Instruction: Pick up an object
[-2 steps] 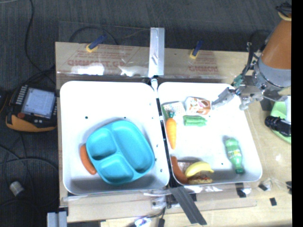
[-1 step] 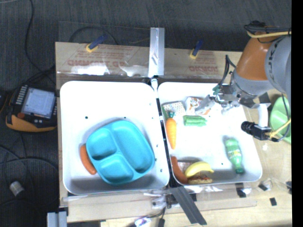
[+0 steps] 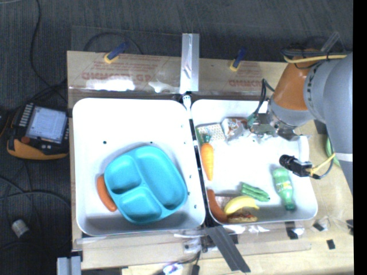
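The grey arm with its orange band enters from the upper right of the frame, and its gripper (image 3: 259, 126) sits low over the upper part of the right bin (image 3: 309, 208), just beside a crumpled silvery packet (image 3: 234, 127); whether the claw is spread or pressed together cannot be told. Below it in that bin lie an orange carrot (image 3: 207, 160) along the left wall, a green bottle (image 3: 284, 188) at the right, green pea pods (image 3: 254, 191), and a yellow banana (image 3: 240, 203) near the bottom edge. The left bin (image 3: 86, 119) holds a blue divided plate (image 3: 144, 181) with a hot dog (image 3: 105, 193) touching its left rim.
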{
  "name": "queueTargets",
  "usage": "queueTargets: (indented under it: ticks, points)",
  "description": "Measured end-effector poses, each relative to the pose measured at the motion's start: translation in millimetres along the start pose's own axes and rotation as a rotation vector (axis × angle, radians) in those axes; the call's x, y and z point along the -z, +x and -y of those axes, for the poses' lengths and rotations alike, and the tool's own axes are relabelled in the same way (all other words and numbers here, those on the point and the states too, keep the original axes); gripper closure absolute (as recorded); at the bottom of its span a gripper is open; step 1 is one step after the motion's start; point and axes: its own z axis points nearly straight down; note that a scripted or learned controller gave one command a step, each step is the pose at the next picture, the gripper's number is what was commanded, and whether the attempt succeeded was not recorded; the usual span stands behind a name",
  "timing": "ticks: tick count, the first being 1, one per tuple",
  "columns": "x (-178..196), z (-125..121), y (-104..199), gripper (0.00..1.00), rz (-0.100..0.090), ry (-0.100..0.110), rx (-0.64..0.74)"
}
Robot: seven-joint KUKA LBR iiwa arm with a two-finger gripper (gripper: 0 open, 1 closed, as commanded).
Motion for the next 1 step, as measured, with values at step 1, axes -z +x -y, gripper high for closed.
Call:
queueTargets:
  ticks: [1]
  points:
    - [10.5,-1.2,1.5,1.0,-0.003,-0.002,0.001]
